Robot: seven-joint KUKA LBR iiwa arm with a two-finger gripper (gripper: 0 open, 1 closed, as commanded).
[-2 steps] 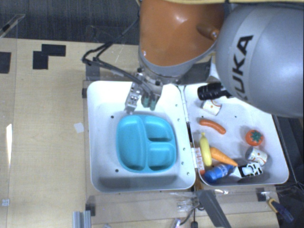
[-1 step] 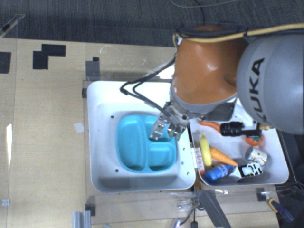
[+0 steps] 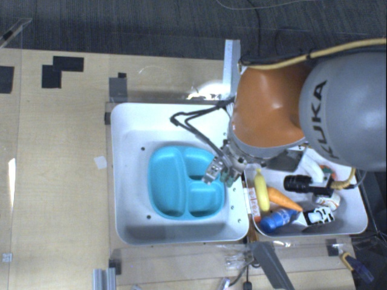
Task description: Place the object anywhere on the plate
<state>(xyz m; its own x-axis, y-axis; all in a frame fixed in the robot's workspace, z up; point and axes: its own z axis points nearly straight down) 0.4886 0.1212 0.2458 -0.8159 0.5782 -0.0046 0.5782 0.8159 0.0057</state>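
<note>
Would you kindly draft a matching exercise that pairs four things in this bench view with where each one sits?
Things:
1. blue plate
2. banana
3. carrot
4. gripper

Places:
A. right bin, just right of the banana
B. over the plate's right edge
C. on the floor of the left bin
D. right bin, beside the wall between the bins

Pairs: 1-C, 2-D, 3-A, 4-B

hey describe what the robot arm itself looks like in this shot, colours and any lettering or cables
The arm is a bulky, rounded grey body with dark KUKA lettering on its side. An orange band sits above the wrist. A yellow-and-black cable runs along its top. The gripper is small and metallic, with thin dark cabling looping beside it.
</note>
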